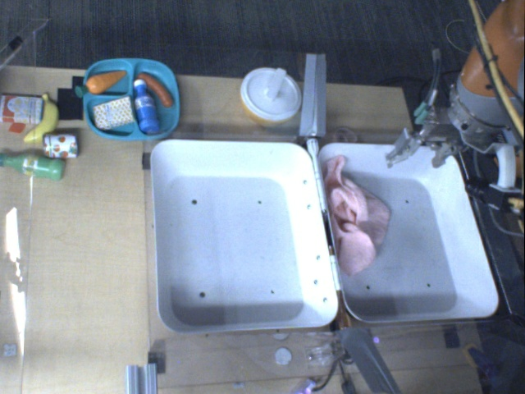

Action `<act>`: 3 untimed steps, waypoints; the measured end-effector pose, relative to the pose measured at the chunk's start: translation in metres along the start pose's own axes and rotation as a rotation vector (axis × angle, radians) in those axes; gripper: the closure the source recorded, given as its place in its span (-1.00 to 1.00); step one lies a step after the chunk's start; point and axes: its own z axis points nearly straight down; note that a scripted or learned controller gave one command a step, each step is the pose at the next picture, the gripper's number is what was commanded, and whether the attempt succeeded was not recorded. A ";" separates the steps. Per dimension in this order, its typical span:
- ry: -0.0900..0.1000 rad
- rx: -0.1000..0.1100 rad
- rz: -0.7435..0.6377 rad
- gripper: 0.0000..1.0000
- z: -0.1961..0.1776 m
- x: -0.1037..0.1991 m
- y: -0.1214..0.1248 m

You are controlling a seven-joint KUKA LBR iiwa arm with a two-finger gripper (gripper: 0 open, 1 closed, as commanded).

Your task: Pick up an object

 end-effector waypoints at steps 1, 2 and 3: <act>0.000 0.000 -0.074 -1.00 0.069 0.021 0.028; -0.001 -0.004 0.074 -1.00 -0.006 0.010 0.044; 0.001 0.002 0.120 -1.00 0.112 0.024 -0.014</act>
